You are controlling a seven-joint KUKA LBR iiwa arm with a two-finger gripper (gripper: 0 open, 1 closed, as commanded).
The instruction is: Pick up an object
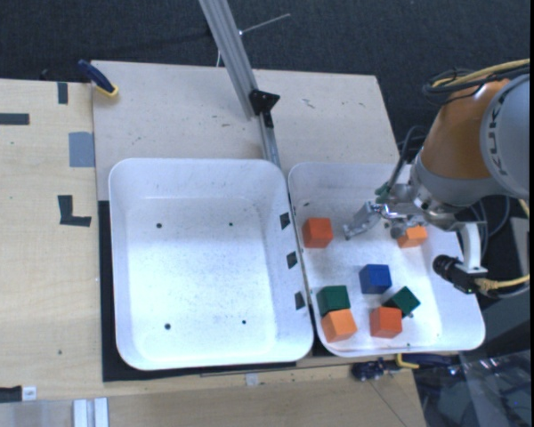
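The tool (374,219) hangs low in the right bin (445,327), apparently to reach the loose blocks there; an orange cube (318,232) sits just at its nine o'clock, a small orange block (413,235) at three; its opening cannot be told.

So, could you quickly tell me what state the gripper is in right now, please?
Gripper: over the right bin, near a small orange block; open or closed cannot be told.
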